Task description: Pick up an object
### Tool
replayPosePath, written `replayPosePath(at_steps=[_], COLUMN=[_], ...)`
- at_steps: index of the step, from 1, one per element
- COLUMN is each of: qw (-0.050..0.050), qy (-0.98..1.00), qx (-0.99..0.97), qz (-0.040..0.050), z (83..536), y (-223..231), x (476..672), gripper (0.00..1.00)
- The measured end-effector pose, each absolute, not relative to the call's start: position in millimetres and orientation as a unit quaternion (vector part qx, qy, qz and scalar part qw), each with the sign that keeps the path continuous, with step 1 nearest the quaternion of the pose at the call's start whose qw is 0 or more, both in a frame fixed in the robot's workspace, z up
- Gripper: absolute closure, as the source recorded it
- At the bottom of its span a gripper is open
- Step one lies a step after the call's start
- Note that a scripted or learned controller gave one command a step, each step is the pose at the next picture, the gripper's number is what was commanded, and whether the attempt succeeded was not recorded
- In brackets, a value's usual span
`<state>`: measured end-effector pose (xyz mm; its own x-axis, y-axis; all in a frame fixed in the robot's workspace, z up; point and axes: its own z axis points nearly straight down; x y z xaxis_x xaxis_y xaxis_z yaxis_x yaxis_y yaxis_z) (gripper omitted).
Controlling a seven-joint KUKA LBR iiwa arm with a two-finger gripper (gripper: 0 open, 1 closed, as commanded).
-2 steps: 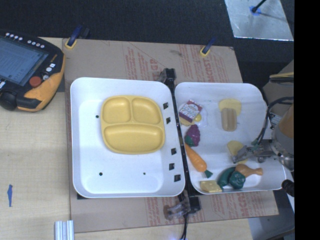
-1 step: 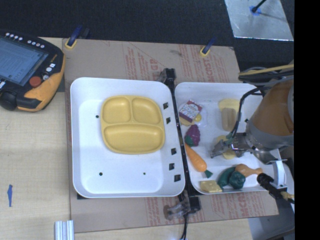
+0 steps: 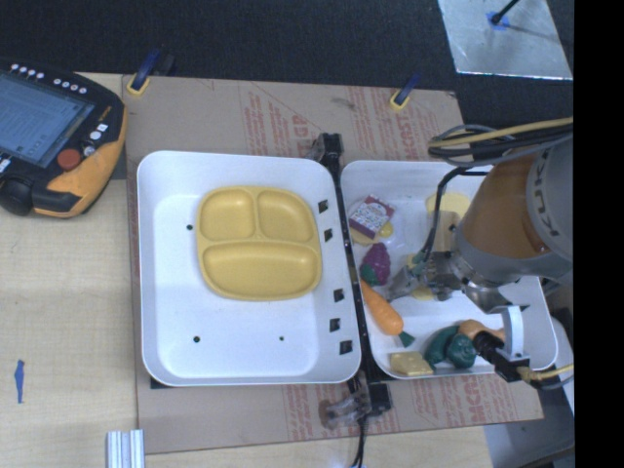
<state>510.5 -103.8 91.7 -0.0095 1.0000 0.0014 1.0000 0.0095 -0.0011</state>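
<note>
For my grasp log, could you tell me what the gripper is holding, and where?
It cannot be told: the gripper sits low among the toys in the right bin.

Two smooth white plastic bins (image 3: 156, 261) are seen on matt brown cardboard (image 3: 253, 115); a yellow divided plate (image 3: 259, 242) appears as glossy moulded plastic.

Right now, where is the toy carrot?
The carrot lies in the right bin by its left wall, below the purple toy.
</note>
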Motion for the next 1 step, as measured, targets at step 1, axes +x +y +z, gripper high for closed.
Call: replayPosePath(at_steps=[1], qw=[-0.001], qy=[-0.708], qx=[-0.707], qz=[0.0003], z=[92.4], y=[-153.3], x=[541.8], gripper=[0.0])
